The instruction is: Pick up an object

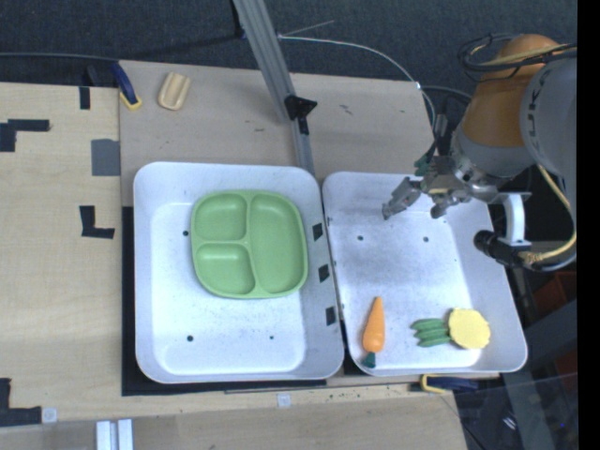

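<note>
My gripper [413, 204] hangs over the far part of the right bin [422, 261], open, with nothing between its fingers. An orange carrot [374, 323] lies near the bin's front edge, well below the gripper. To its right sit a green bean pod [431, 331] and a yellow round piece [469, 328], touching each other. A green divided plate [249, 243] rests in the left bin [159, 345].
A grey metal pole [272, 54] slants down from the top to the gap between the bins. A small tan block [173, 90] and a blue-yellow clip [126, 84] lie on the bench behind the left bin. Cables trail beside the arm at right.
</note>
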Available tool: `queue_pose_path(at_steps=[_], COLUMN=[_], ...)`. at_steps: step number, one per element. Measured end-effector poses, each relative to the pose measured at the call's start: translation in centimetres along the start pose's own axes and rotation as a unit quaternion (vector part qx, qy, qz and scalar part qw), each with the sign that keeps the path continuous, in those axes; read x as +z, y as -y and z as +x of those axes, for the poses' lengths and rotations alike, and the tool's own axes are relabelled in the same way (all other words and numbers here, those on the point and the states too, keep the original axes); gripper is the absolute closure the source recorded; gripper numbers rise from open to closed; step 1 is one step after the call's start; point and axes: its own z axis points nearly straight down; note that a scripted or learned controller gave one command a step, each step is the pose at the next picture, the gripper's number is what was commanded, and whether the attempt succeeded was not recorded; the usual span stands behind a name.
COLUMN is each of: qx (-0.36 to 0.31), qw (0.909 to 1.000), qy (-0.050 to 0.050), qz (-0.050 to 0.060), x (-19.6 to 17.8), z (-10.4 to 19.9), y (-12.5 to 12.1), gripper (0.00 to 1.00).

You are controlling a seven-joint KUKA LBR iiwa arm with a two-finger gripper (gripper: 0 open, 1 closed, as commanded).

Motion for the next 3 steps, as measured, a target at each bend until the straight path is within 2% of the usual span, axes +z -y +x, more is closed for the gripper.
queue_pose_path(at_steps=[1,3], qx=[0.000,0.000], qw=[1.0000,1.0000], qy=[0.000,0.000], qz=[0.000,0.003], x=[0.0,9.9], z=[0.0,0.4], y=[0.0,-0.1], gripper=[0.00,0.00])
